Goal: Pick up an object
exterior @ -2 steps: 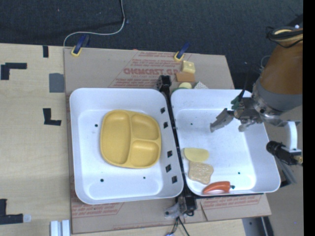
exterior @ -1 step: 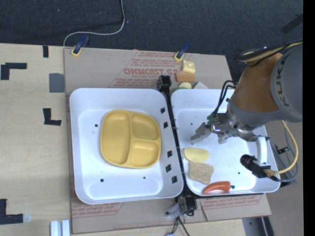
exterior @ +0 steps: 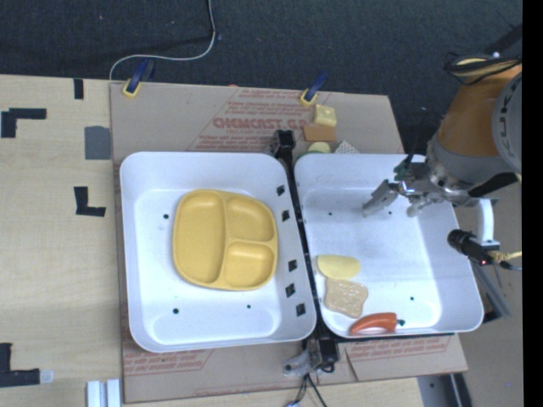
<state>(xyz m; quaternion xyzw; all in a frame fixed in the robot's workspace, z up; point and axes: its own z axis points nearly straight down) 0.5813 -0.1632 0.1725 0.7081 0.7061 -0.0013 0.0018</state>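
two white bins sit side by side on the bench. the left bin (exterior: 144, 312) has a yellow tray (exterior: 225, 238) in it, with three little parts, and nothing lies in them. the right bin (exterior: 424, 261) has three small things, all bunched near its front left corner: a yellow piece (exterior: 338, 266) like a slice of food, a tan square like toast (exterior: 346, 297) touching it just below, and a red-orange piece (exterior: 374, 322) like a pepper lying against the front wall. behind the bins, on the cardboard, sits a small yellow and brown block (exterior: 321, 124). the gripper (exterior: 395, 195) hangs over the back part of the right bin, and its two fingers are spread apart with nothing between them. it is well apart from the three small things. so i think the job is at its start: the arm is getting ready to reach, and no thing is picked up yet. next, i think the gripper needs to go toward the front left of its bin, line up over one piece, go down, and close on it. the flat pieces lie low and close together, so it may be hard to grab just one.
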